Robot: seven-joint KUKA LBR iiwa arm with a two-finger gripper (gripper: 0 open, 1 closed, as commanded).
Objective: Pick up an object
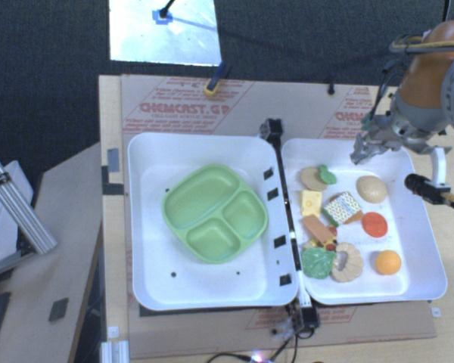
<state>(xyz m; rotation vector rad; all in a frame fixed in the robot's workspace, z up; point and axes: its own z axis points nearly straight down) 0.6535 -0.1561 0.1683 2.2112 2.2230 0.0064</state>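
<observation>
Camera view: jaws (363, 151), state unclear, hover over right bin (424, 225) crowded with toy food (340, 229).

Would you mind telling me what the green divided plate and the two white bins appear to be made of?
The green divided plate looks like moulded plastic with a matte, even pale-green surface and soft rounded compartment edges. The left bin and the right bin also look like thin formed plastic: smooth, slightly glossy white with rounded corners and raised rims, though coated metal cannot be ruled out.
</observation>
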